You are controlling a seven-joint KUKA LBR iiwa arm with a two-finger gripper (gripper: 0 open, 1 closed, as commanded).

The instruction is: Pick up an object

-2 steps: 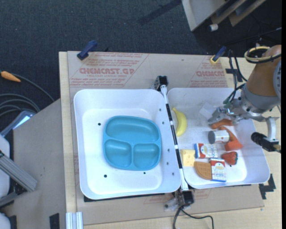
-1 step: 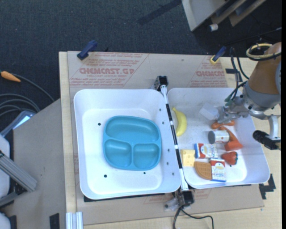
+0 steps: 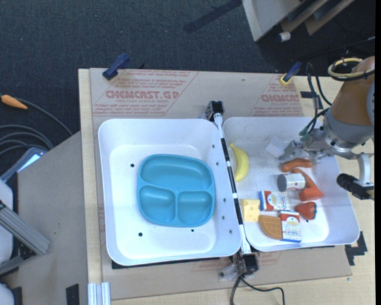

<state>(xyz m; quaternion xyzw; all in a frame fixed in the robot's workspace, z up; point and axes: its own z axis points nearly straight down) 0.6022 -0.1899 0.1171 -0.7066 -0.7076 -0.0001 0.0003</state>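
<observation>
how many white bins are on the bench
2. The left bin holds a blue divided plate. The right bin sits beside it, holding the banana and other small items, with the gripper over it.

1. A dark blue-grey carpeted floor (image 3: 89,30) fills the top and left of the view.
2. A counter (image 3: 95,179) sits in the middle, its top covered by a tan cardboard sheet (image 3: 178,89) printed with red lettering.
3. A blue clamp (image 3: 115,66) grips the sheet's far left corner; a smaller blue and yellow clamp (image 3: 290,72) sits near its far right corner.
4. Grey cables (image 3: 30,134) loop across the floor at the left.
5. A small orange object (image 3: 13,102) lies on the floor by the left edge.
6. A pale cabinet or box (image 3: 297,15) stands at the top right, partly cut off.
7. Lighting is even and soft, with faint shadows.
</observation>
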